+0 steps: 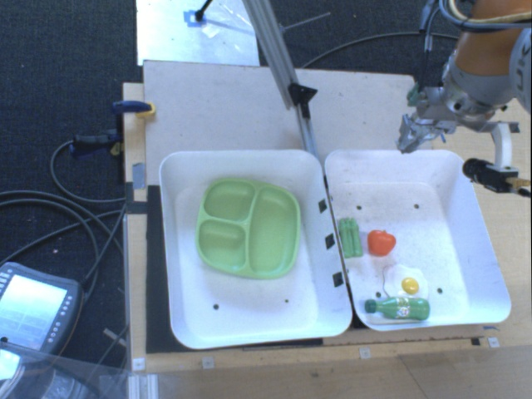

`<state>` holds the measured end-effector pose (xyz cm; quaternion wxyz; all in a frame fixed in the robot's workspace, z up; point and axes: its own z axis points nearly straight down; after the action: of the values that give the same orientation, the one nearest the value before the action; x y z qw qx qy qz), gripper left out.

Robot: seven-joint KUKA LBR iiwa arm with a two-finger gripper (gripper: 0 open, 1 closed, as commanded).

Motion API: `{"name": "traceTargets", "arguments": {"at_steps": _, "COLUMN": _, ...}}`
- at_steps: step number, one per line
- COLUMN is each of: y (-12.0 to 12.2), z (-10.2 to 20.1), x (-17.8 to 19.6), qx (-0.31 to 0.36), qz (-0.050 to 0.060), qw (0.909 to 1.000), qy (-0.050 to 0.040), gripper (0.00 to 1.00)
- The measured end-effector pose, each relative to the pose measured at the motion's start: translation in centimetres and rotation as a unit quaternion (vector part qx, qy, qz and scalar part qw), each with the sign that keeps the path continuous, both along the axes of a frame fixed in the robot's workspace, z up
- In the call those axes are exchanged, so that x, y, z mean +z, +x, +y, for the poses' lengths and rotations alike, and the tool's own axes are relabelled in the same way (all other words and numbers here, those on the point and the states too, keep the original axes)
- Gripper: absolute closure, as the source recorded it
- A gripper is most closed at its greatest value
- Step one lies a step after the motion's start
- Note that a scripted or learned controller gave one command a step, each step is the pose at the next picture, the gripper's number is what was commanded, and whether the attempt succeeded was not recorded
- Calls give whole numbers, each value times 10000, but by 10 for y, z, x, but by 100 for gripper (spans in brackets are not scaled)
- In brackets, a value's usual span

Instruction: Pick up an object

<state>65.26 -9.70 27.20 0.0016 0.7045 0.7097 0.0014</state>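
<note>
Bench (216, 106): pale board surface bearing two shallow white bins side by side, seen from above at a slant.

Arm (490, 32): grey with an orange band, entering from the right, wrist poised over the far rim of the right bin.

Left bin (179, 306): white, holding one item only.

Right bin (482, 248): white, holding four small items gathered toward its left and near side.

Green plate (248, 227): divided into three compartments, lying flat in the middle of the left bin.

Metal pole (274, 48): slanting down from the top edge to the gap between the bins, with a black clamp partway down.

Gripper (410, 142): tips pointing down above the far left corner of the right bin, well apart from every item; nothing between the fingers; whether spread or closed, cannot tell.

Green bottle (399, 307): lying on its side near the front wall of the right bin.

Fried egg toy (408, 284): white with yellow yolk, just behind the bottle.

Green vegetable (350, 237): elongated, beside the left wall of the right bin.

Red tomato-like piece (381, 242): just right of the green vegetable.
</note>
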Motion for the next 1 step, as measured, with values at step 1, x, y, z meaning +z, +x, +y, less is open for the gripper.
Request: {"name": "traceTargets", "arguments": {"at_steps": 1, "y": -9, "z": 51, "x": -17, "qx": 15, "qz": 23, "qw": 10000, "qy": 10, "gripper": 100}}
